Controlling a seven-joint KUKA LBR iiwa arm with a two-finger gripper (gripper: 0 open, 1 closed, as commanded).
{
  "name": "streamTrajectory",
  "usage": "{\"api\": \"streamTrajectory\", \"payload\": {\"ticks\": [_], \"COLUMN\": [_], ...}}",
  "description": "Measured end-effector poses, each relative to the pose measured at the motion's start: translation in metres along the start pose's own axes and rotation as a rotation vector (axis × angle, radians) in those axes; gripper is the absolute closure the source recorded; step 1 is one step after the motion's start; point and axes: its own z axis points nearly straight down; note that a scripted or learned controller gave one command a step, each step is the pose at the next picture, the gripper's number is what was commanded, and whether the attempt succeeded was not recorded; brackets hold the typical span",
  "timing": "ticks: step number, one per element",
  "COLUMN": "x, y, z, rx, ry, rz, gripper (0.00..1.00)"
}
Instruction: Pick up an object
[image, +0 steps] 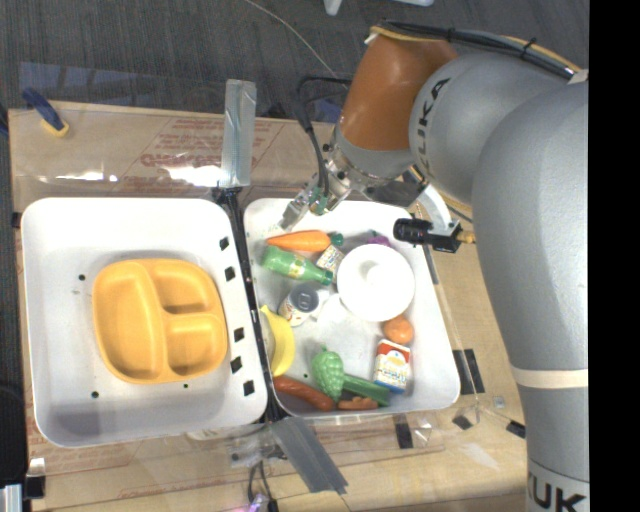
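Camera view puts your gripper (308, 203) over the far rim of the right bin (432, 330), just above the carrot (298, 241). Its fingers (295, 212) appear slightly parted with nothing between them.

Risks: the load is packed tight. Descend on the carrot and you may clip the green bottle (294, 265) touching it, or strike the bin wall. A round white lid (376, 281) offers a poor grip.

Count: two bins; one yellow tray (160, 320) in the left bin (50, 300); one carrot, one bottle, one lid, one small carton (393, 365), one banana (281, 343).
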Motion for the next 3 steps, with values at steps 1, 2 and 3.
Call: {"api": "streamTrajectory", "payload": {"ticks": [1, 2, 3], "x": [-0.025, -0.024, -0.097], "y": [-0.026, -0.025, -0.124], "z": [-0.087, -0.095, 0.025], "rx": [0.005, 0.006, 0.016], "ry": [0.001, 0.003, 0.015], "rz": [-0.169, -0.175, -0.181], "gripper": [1.00, 1.00, 1.00]}}
